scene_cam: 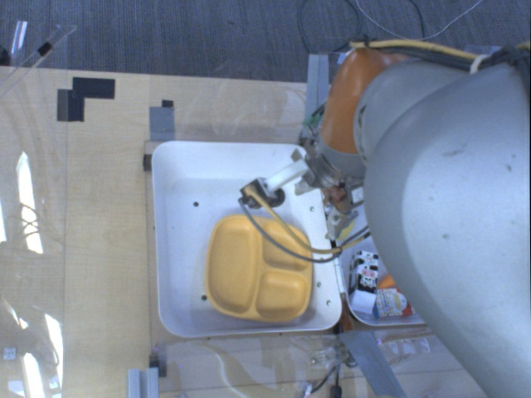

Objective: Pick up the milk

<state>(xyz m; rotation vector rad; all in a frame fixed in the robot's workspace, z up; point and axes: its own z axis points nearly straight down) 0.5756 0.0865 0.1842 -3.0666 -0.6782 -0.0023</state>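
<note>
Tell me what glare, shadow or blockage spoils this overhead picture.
Camera view: pale streaks of glare lie on the clear panel over the bench at left; the yellow tray casts a soft shadow into the left bin; the grey arm looms large, covering most of the right bin.

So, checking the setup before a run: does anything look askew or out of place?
The yellow tray lies at a slant in the left bin, and a grey cable droops across it. Nothing looks spilled or broken.
</note>
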